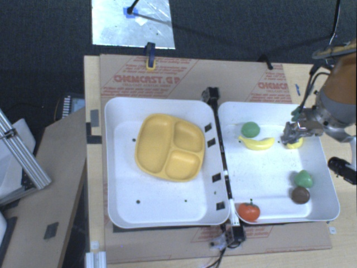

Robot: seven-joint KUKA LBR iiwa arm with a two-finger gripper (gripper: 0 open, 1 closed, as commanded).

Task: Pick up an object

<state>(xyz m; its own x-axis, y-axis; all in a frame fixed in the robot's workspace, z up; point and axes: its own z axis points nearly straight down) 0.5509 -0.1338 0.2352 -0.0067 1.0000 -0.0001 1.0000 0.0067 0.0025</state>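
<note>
The right bin (pixel 268 175) holds several small items. A yellow banana (pixel 257 143) lies near its far side, with a green ball (pixel 250 129) just behind it. My gripper (pixel 290 135) hangs low at the far right of this bin, right over a small yellow piece (pixel 296 144) that peeks out beneath it. I cannot see whether that piece is gripped. A green lump (pixel 303 178) and a brown ball (pixel 300 195) sit at the near right. A red tomato (pixel 249 211) rests at the near left corner.
The left bin (pixel 120 172) carries a yellow divided plate (pixel 169 147). A black divider strip (pixel 218 149) runs between the two bins. The arm's grey body and orange band (pixel 340 88) overhang the right bin's far right corner.
</note>
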